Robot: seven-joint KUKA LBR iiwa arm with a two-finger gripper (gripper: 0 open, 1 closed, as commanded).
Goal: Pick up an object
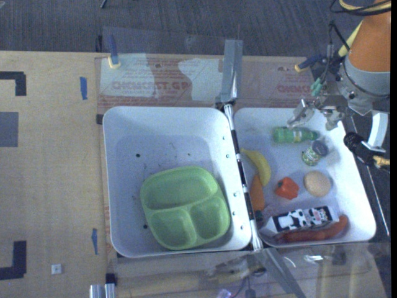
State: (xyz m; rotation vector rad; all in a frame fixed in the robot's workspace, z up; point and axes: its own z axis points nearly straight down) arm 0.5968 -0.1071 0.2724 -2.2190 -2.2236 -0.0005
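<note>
Green plate (184,207): we find it, three-sectioned, lying in the left bin (124,135).
Right bin (363,213): we note a green bottle (294,135) on its side, a small jar (312,153), a banana (258,164), a red pepper (286,188), a round tan bun (317,183), a cow-patterned carton (302,218), and a sausage (313,231).
Claw (316,113): we see it over the right bin's far end, just above the bottle, fingers spread, nothing between them.
Worktop (49,166): pale wood, blue tape marks.
</note>
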